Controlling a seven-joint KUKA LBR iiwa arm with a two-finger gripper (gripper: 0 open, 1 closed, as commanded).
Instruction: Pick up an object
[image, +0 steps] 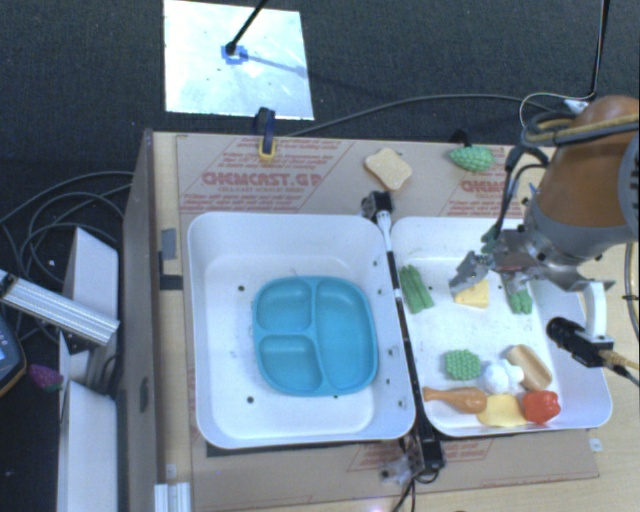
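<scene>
Two shallow white bins are seen side by side on the bench. In the left bin a blue divided plate is laid flat near the middle. The right bin is reached from the right by the grey arm, and the claw is held low over the bin's upper middle. Its two fingers are seen spread apart, one at the left and one at the right. Between them a yellow wedge-shaped piece is seen lying on the bin floor, just beside the left finger; whether it is touched cannot be told, and it is not shown as lifted.

A green ridged stick is laid close to the bin's left wall. Along the near side a cluster is gathered: a green bumpy piece, a white round piece, a hot dog, a drumstick, a yellow piece and a red piece.

Outside the bins, on the bench behind them, a slice of toast and a green leafy piece are seen.
</scene>
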